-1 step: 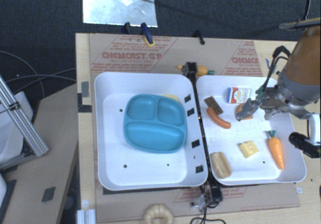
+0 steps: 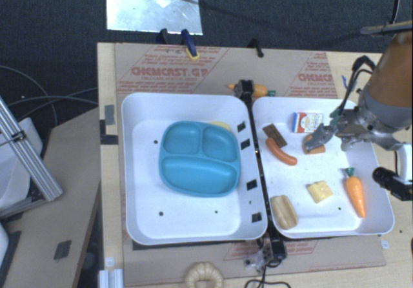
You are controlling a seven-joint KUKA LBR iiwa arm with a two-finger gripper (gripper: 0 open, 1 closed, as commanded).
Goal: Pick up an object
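Observation:
My gripper hangs low over the right bin, near its middle, on the grey arm with the orange band. Right under its tip lies a small brown-orange piece, partly hidden by the gripper. A red, white and blue carton sits just behind it. To the left are a brown bar and a red sausage. Nearer the front lie a yellow cheese cube, a carrot and a bread roll.
The left bin bears a blue divided plate with a yellow bit behind it. An orange item lies beyond the bins. A beige ring sits at the bench front.

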